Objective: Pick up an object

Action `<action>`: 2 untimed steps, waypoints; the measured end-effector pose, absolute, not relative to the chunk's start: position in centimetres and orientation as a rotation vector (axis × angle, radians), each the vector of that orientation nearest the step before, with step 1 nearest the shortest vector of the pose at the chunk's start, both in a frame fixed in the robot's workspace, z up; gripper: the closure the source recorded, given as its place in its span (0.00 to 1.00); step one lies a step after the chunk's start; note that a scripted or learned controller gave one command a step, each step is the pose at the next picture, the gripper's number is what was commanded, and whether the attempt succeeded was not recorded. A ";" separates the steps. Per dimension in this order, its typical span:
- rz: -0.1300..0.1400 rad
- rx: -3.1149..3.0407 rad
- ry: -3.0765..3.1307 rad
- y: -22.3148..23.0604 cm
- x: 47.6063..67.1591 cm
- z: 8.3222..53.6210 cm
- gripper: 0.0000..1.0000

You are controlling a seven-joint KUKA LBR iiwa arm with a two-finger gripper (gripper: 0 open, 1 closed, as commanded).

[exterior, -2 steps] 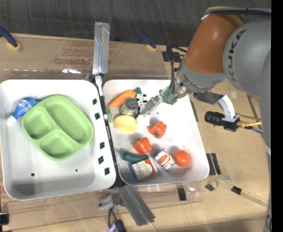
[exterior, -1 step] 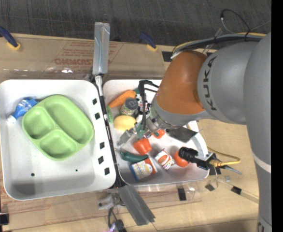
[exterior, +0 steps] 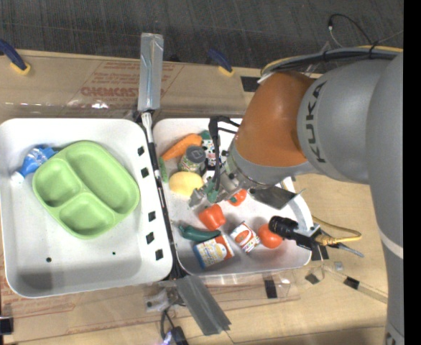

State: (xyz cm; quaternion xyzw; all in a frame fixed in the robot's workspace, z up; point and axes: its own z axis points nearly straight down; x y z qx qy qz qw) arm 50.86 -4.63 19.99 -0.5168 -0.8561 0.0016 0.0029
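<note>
Over the right-hand bin of the two white bins, as the camera sees them, the gripper is lowered among a cluster of toy foods. The grey arm with its orange band is stretched across the bin from the right, so that much of the bin's upper part is covered. Whether the gripper is open or closed cannot be told, and no hold on any object can be made out.

The gripper's tip is seen just beside a yellow lemon, on the lemon's right, and just above a red-orange fruit; whether either is touched cannot be told. An orange carrot is laid aslant near the bin's upper left corner, with a small green-labelled can just below it. A dark green vegetable is laid near the bin's left wall, below the lemon. Along the lower wall a yellow-and-blue can, a red-and-white can and a red tomato are lined up close together.

The left-hand bin is taken up largely by a green divided plate, and a blue object is tucked against the plate's upper left edge. Both bins are borne side by side on the desk.
</note>
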 end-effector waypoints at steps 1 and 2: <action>0.001 -1.270 -2.875 -6.4 58.4 28.1 1.00; 0.001 -1.269 -2.875 -6.4 58.4 28.1 0.00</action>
